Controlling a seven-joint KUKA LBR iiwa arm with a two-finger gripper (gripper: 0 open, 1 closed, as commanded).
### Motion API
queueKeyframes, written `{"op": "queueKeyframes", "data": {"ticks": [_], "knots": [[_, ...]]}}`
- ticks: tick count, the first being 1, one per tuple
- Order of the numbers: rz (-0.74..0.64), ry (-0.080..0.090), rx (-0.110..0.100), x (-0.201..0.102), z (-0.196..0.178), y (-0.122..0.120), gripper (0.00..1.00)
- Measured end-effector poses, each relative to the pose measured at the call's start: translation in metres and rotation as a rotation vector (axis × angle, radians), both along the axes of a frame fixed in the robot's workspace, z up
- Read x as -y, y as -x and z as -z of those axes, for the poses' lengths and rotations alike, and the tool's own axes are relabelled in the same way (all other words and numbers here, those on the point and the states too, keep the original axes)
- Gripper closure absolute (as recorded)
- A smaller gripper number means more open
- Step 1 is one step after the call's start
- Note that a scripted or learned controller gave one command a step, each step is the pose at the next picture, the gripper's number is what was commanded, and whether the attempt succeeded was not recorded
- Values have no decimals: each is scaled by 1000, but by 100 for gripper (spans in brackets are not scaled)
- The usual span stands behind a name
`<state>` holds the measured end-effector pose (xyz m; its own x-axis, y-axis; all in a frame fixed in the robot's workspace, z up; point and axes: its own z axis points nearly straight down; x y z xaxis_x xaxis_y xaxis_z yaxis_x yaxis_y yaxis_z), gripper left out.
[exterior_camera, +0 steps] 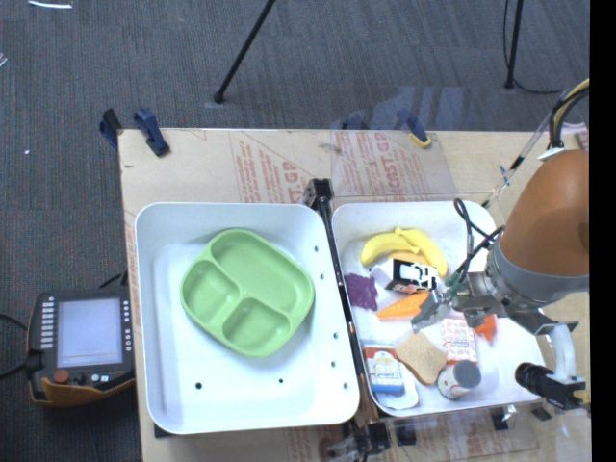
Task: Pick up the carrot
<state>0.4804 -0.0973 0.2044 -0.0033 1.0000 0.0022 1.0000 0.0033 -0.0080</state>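
Clutter crowds the right bin (481,221) around the carrot (404,307).

Nearest the camera lie a small carton (385,372), a toast slice (422,355) and a round tin (458,378); just beyond them the gripper (435,308) reaches in from the right, tilted leftward, its tip touching the carrot's right end, though whether its jaws are parted or closed is unclear. Purple grapes (361,290) sit left of the carrot, a banana (399,246) behind it. The left bin (164,229) holds a green plate (248,291) with bare white floor around it.
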Motion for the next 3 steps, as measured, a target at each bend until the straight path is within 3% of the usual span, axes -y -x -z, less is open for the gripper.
{"op": "queueKeyframes", "data": {"ticks": [1,2,3], "knots": [[34,0,3,-6,118,-56,0],[45,-2,-4,-3,111,-54,100],[155,1,7,-79,17,-46,100]]}}
